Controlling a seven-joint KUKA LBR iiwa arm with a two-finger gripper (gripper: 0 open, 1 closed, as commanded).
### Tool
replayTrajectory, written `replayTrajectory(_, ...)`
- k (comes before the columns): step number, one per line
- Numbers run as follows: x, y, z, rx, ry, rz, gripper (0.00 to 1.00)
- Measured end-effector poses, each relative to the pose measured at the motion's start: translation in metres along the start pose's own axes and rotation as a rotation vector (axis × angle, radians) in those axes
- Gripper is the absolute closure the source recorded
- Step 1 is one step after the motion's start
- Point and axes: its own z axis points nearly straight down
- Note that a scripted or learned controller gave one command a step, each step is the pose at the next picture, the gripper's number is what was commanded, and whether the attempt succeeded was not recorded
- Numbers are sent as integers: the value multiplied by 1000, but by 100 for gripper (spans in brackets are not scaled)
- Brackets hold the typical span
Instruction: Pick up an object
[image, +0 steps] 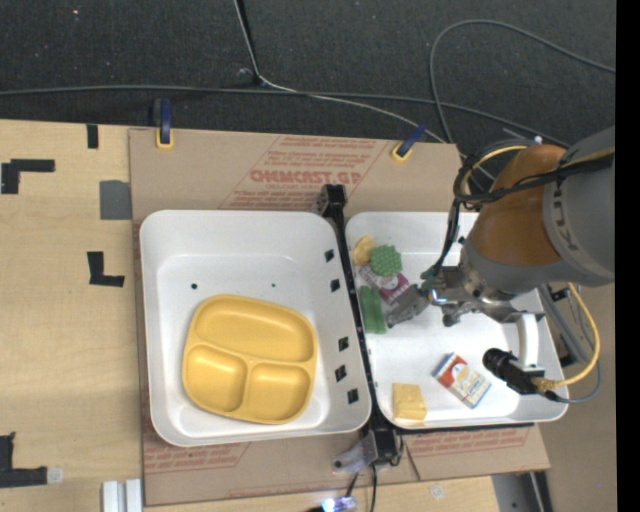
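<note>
I see the arm (545, 215) reaching in from the right of the frame, its bulk covering the upper right part of the right bin (420, 345). The end effector (420, 300) sits low over that bin's left side, but from here I cannot tell how it is set, since the wrist body hides most of it. Just left of it a cluster of small items (380, 275) crowds against the divider between the bins; they overlap and are hard to separate, though I make out green and yellowish pieces. A small printed packet (463, 379) and a pale yellow block (408, 401) lie apart near the bin's lower edge, with bare white floor around them. The left bin (160, 260) carries a yellow divided tray (250, 357), and its upper half is open.
</note>
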Motion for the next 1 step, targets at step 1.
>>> replayTrajectory(1, -9, -1, 49, 0, 0, 0, 0)
